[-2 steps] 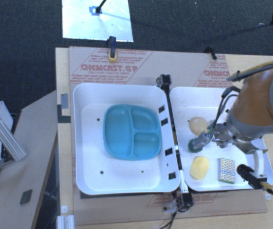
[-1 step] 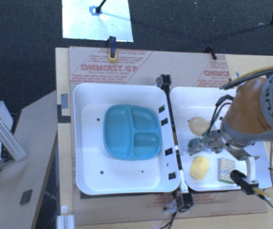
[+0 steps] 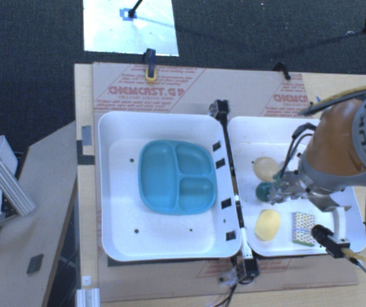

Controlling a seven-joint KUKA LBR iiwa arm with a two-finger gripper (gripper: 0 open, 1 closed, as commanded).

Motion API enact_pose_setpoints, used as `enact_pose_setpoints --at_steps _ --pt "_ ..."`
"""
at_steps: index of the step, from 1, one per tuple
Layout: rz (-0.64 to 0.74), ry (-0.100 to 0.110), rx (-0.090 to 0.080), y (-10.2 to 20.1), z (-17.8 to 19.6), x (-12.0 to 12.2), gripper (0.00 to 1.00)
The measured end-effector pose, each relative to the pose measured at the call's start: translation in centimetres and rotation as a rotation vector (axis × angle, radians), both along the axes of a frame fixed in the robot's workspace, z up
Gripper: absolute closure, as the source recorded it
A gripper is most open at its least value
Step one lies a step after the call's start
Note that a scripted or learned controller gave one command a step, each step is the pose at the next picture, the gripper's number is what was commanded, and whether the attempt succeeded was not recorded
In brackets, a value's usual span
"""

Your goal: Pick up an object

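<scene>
Since the claw [image 3: 277, 194] hangs low in the right bin [image 3: 246, 133], right at a small teal ball [image 3: 262, 191], that ball is the likeliest thing to be picked. It lies just to the claw's left in the view, touching or nearly touching the fingertips, toward the divider between the bins. Whether the claw is wide, narrow or gripping the ball I cannot tell, as the wrist hides it. Being round, the ball has no long axis to line up with.

By count, the right bin holds four things: one teal ball, one pale round piece [image 3: 266, 168] just above it, one yellow piece [image 3: 267, 224] below it, and one patterned block [image 3: 303, 228] to the yellow piece's right. One blue tray [image 3: 175, 176] with three compartments sits in the left bin [image 3: 119, 235]. Both bins rest side by side on the worktop [image 3: 87, 94].
</scene>
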State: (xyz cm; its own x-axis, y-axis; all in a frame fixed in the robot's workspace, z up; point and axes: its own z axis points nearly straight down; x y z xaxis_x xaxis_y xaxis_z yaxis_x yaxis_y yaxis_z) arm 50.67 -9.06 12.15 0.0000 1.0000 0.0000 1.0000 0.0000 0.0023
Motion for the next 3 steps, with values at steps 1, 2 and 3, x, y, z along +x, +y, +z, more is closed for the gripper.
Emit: enact_pose_setpoints --at_steps 1,2,3 --pt "0.003 -0.004 -0.001 0.1 4.6 -0.5 1.00" --pt "0.004 -0.007 -0.001 0.0 11.0 -0.4 1.00" --pt "0.004 -0.003 -0.001 0.0 13.5 -0.3 1.00"
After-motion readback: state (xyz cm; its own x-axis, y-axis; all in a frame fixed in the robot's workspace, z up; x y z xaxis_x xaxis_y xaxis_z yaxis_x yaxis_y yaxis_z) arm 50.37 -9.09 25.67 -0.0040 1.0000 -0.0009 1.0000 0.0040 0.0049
